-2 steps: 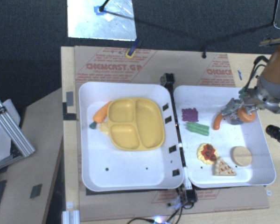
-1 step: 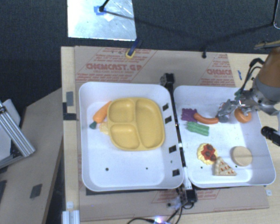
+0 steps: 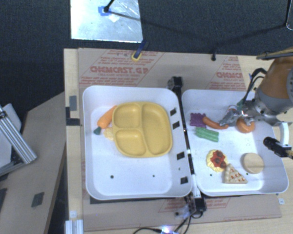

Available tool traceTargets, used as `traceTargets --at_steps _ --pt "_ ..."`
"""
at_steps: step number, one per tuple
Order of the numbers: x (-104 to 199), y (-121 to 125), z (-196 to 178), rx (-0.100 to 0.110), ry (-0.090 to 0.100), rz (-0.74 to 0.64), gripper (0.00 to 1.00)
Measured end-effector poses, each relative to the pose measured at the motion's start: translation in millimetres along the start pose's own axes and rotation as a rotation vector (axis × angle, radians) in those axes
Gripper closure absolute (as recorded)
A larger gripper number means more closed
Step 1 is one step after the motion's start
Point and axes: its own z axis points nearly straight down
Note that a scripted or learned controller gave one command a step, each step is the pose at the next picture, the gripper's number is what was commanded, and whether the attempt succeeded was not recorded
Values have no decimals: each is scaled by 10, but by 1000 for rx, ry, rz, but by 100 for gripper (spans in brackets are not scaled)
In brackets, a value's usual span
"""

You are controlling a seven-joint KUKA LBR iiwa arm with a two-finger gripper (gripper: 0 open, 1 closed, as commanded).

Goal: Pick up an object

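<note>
Orange toy (image 3: 245,126) half behind gripper (image 3: 233,116)

We look down at a slant on two white bins side by side on the surface (image 3: 112,62). The left bin (image 3: 95,179) holds a yellow divided plate (image 3: 139,129) with a toy carrot (image 3: 106,117) touching its left rim. In the right bin (image 3: 278,179) lie purple grapes (image 3: 197,119), a green bean pod (image 3: 206,134), a spaghetti piece (image 3: 216,160), a pizza slice (image 3: 234,175) and a bun (image 3: 253,163). The end effector (image 3: 233,116) (arm entering from the right) sits low between a red-orange sausage (image 3: 214,124) and an orange fruit (image 3: 245,126).
</note>
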Motion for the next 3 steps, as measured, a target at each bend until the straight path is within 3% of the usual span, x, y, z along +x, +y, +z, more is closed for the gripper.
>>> traceTargets --at_steps 1,3 --pt "-48 -1 -131 -3 -12 -1 100" --pt "-26 26 -1026 1 -9 0 100"
